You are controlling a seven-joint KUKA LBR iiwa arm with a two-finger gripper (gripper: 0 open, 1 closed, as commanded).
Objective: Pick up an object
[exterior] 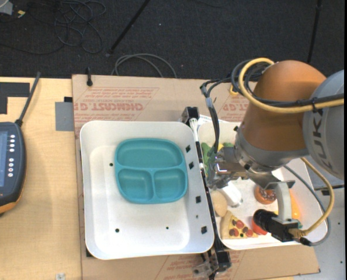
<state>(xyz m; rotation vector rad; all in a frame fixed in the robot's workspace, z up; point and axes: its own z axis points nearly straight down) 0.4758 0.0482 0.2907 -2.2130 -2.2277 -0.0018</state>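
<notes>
Worktop (33, 226) light wood, cardboard sheet under both bins, dark floor with cables behind. Left bin (97, 214) holds teal divided tray (151, 170), open floor around it. Right bin (313, 232) crowded: pizza slice (239, 226), small toys. Claw (229, 177) low over right bin, state cannot tell.

The KUKA arm (284, 118) reaches in from the right and bends down over the right bin (316, 232), its orange band bulging toward the camera above the grey wrist. Yellow and black cables loop over the top of the band and trail down the arm's right side toward the bin's near right corner. The gripper (223, 171) sits low at the wrist's left side, close to the bin's left edge, its metal parts partly hidden beneath the arm's own bulk.
</notes>
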